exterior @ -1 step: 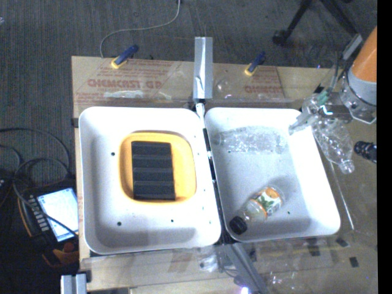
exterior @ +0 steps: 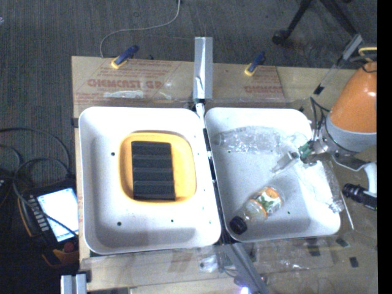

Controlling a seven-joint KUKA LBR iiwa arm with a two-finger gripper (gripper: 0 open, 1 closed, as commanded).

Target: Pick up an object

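Note:
In the right bin (exterior: 318, 225) a clear plastic bottle (exterior: 258, 207) with an orange label and a black cap lies on its side near the front, cap pointing front-left. A crumpled clear plastic wrapper (exterior: 248, 141) lies near the back wall. In the left bin (exterior: 98, 225) a yellow tray (exterior: 187, 164) holds a black ridged block (exterior: 152, 170). My gripper (exterior: 304, 153) hangs over the right bin's right side, below the orange band (exterior: 355, 103). It is behind and to the right of the bottle and apart from it. A pale thin piece (exterior: 283, 162) lies just left of it.
A metal divider post (exterior: 202, 69) stands at the back between the bins. Two blue-and-yellow clamps (exterior: 124, 56) (exterior: 255, 62) hold the wooden board. Cables and a lit tablet (exterior: 55, 213) lie on the floor at the left.

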